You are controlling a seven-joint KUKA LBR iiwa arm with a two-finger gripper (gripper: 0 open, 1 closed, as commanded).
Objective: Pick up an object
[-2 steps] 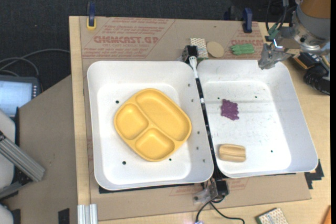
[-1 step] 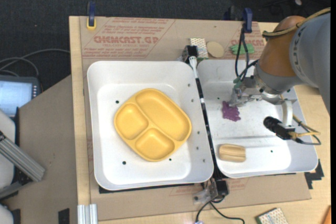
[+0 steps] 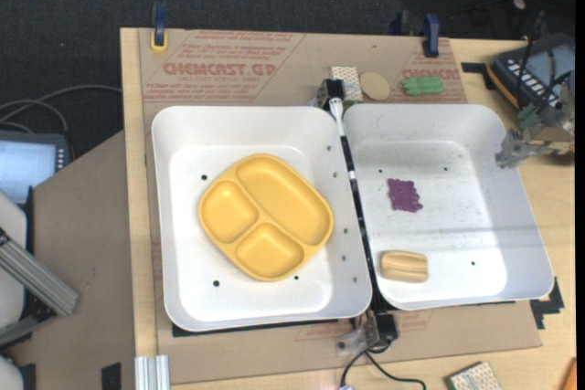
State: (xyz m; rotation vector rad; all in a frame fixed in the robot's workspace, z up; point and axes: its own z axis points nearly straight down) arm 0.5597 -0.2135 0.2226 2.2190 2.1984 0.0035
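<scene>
Bench (image 3: 228, 59) is brown board with printed lettering, clamped at the back edge. Left bin (image 3: 174, 196) is smooth white plastic with rounded corners, and the yellow three-compartment plate (image 3: 265, 215) sits mid-floor with bare floor all round it. Right bin (image 3: 457, 132) touches the left one along the centre seam; its floor is mostly bare. Purple grape cluster (image 3: 404, 195), bumpy, sits mid-floor, well off every wall. Tan bread roll (image 3: 404, 266), oblong and matte, lies near the front wall, left side. Gripper (image 3: 514, 151) hangs at the right bin's right rim, apart from both items; can't tell its opening from here.
</scene>
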